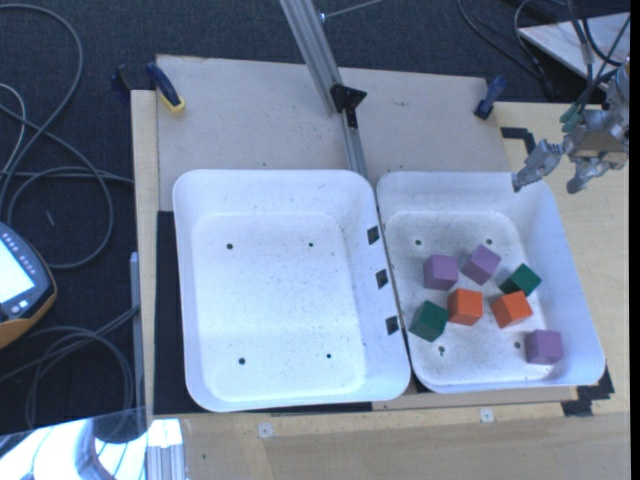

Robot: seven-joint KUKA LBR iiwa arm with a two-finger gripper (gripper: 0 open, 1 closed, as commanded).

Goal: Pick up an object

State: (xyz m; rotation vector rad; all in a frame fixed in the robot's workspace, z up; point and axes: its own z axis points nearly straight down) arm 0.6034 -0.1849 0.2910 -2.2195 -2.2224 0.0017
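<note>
Spread apart over the right bin's (568,268) far right rim, the metal claw (556,169) seems empty above seven matte cubes (482,298).

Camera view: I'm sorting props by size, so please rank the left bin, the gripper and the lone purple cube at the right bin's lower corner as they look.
1. Left bin
2. Gripper, though its height above the bench inflates it
3. Purple cube
</note>
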